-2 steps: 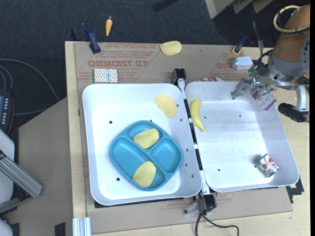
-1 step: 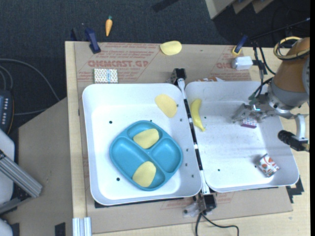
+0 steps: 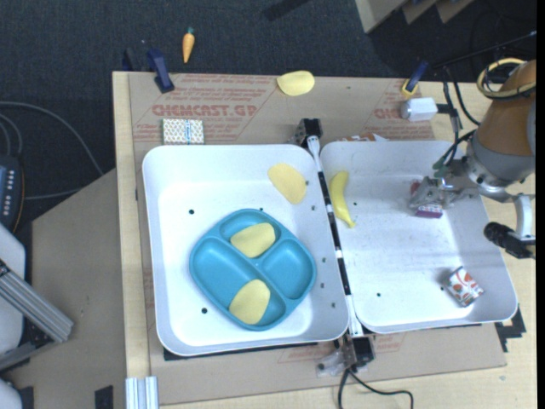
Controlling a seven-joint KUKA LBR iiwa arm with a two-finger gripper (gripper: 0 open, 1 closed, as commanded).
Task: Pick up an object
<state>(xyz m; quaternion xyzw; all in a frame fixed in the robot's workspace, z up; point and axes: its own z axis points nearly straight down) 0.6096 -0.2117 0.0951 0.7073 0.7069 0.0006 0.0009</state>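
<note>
Gripper (image 3: pixel 430 196) low over a small red-and-white object (image 3: pixel 427 205) in the right bin (image 3: pixel 400 305), near its far right corner.

The object looks like a light, crinkly packet, likely soft and slippery; pinching across its narrow middle seems best. It is pale with a dark red edge, lying flat. I cannot tell the gripper's state.
</note>
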